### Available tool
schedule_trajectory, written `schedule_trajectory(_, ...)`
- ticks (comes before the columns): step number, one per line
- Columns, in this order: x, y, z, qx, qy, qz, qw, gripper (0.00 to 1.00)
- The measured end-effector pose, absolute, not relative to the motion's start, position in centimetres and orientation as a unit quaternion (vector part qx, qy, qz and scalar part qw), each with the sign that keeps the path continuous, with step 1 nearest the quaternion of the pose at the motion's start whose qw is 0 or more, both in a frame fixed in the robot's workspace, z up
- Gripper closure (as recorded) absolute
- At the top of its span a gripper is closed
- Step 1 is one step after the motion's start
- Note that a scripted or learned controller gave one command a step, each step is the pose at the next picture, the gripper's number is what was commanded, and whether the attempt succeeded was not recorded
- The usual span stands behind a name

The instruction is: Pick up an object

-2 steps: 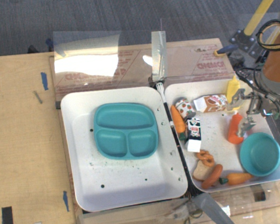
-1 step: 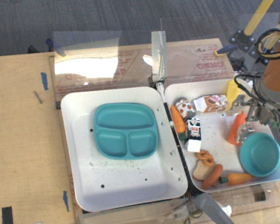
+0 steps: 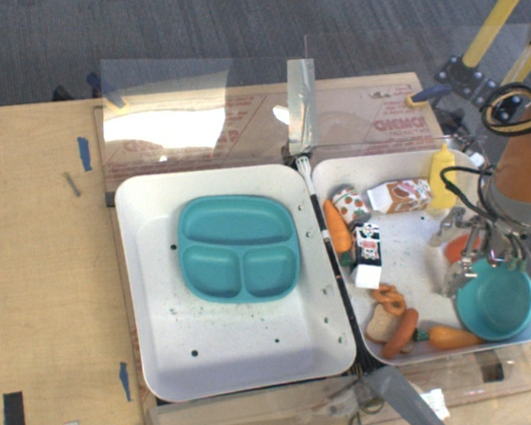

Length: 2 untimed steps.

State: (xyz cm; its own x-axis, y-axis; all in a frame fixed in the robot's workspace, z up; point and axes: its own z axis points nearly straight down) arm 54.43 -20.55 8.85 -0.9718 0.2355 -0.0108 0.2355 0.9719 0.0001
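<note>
Objects to pick sit piled in the right bin (image 3: 410,239), my landmark for everything. Left of that bin, the left bin (image 3: 168,359) carries a teal divided plate (image 3: 239,247), well apart from me. At the right bin's lower right corner, a teal bowl (image 3: 497,303), biggest item in it. My gripper (image 3: 473,253) hovers at that bin's right side, just above the bowl's rim, metal linkage splayed; whether my jaws are wide or narrow I cannot tell, nothing visibly between them. A red item (image 3: 452,249) lies just beside the gripper, partly hidden. Yellow bottle (image 3: 442,171) at the bin's upper right. Carrot (image 3: 338,229) along its left wall, a black-and-white carton (image 3: 368,243) beside it, a wrapped snack (image 3: 400,194) near the top. Sausage (image 3: 402,329) and a small carrot (image 3: 451,336) at the bottom edge. Step, my guess: approach, grasp not yet made. Next needs centring over one target, the bowl rim or the red item, then descending and closing.
</note>
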Motion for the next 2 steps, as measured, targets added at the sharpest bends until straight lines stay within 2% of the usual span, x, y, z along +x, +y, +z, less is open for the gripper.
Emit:
schedule_trajectory(1, 52.3, -20.5, 8.9, 0.13, 0.992, -0.0004, 0.006, 0.0)
schedule_trajectory(2, 48.6, -19.6, 9.0, 0.168, 0.986, -0.0011, 0.01, 0.0)
